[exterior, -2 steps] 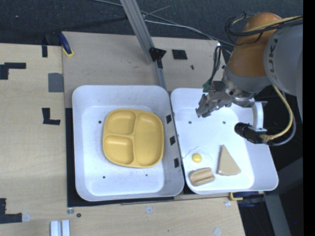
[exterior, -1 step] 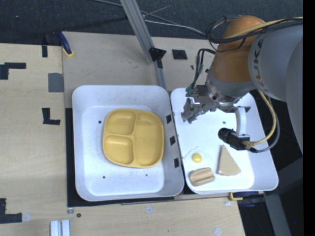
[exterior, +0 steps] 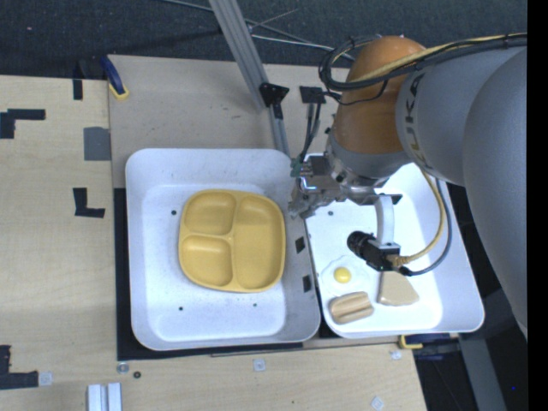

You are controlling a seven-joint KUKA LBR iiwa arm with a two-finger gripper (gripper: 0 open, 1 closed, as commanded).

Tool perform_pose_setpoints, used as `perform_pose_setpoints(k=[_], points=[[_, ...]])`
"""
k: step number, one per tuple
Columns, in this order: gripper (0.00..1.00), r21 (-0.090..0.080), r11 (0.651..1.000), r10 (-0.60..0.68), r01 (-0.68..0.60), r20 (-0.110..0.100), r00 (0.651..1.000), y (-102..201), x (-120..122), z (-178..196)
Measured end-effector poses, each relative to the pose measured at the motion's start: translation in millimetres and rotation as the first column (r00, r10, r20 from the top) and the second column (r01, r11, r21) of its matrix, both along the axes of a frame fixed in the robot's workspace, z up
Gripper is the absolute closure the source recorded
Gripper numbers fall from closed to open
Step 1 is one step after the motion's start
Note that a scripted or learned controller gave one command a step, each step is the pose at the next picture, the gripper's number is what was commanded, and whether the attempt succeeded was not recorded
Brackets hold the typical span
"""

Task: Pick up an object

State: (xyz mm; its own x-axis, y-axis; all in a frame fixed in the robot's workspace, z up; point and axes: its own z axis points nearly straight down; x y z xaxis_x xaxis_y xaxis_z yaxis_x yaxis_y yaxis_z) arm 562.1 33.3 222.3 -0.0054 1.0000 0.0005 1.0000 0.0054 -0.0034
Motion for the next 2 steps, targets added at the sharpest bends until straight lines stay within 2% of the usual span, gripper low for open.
perform_pose_setpoints(k=[1,2], points=[[1.00,0.000,1.000,0.001,-0.001,0.000,1.000,59.1,-13.2,-4.9],[0.00,-0.001,1.000,-0.003,0.003,0.000,1.000,56.0,-12.6,-4.6]])
